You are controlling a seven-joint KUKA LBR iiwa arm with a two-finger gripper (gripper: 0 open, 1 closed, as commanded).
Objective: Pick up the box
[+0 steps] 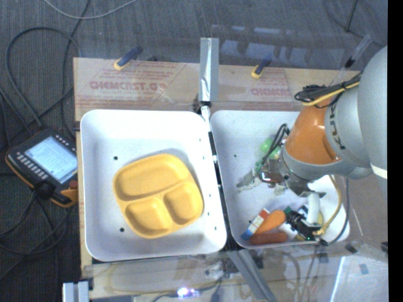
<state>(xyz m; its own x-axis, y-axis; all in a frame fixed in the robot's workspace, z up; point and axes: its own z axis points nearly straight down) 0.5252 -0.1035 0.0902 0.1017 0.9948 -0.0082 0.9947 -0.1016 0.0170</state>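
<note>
1. Camera view, layout: two white bins side by side on the counter [88,87]. The left bin [94,187] carries a yellow divided tray [158,195]. The right bin [242,137] carries a small heap of things at its near edge.
2. Camera view, arm: the grey arm with its orange band [310,138] reaches in from the right and hangs low over the right bin. The gripper [269,175] sits below the wrist, mid-bin. Wrist hides the tips, so cannot tell if the gripper is released or clenched; nothing visibly held.
3. Camera view, task thing: the box [256,223], judged to be the small white carton with a red and blue end, lies at the near edge of the right bin, touching an orange carrot-like toy [272,220] and a red item [269,237]. A green object [269,145] lies partly under the arm.
4. Progress: box is down in the bin, apart from the gripper. Judged: pick not yet done; reaching, closing on it and lifting all remain.
5. Risk, as a guess: clutter crowds the box, so a clean grasp looks tight.
</note>
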